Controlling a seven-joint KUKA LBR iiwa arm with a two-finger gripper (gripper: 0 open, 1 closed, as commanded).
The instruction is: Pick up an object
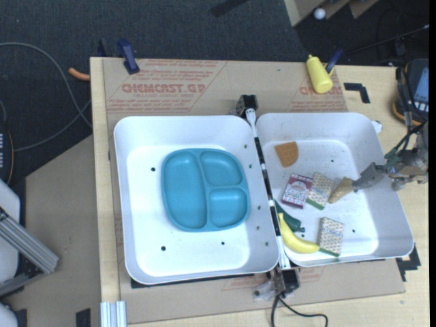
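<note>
**Desk:** Plywood worktop (170, 80), two white bins. What stage?

**Photographer:** Approach, I judge. In the right bin (368, 131), the gripper (368, 177) hangs low beside a tan piece (340, 189). Open or closed, I cannot tell. Next it must close squarely, then lift.

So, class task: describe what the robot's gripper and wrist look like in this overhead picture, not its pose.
The gripper is small, grey metal with slim fingers, at the view's right edge over the right bin. Behind it sits a cluttered wrist with greenish parts and thin dark cables looping upward. It is blurred, so no markings can be read.
</note>
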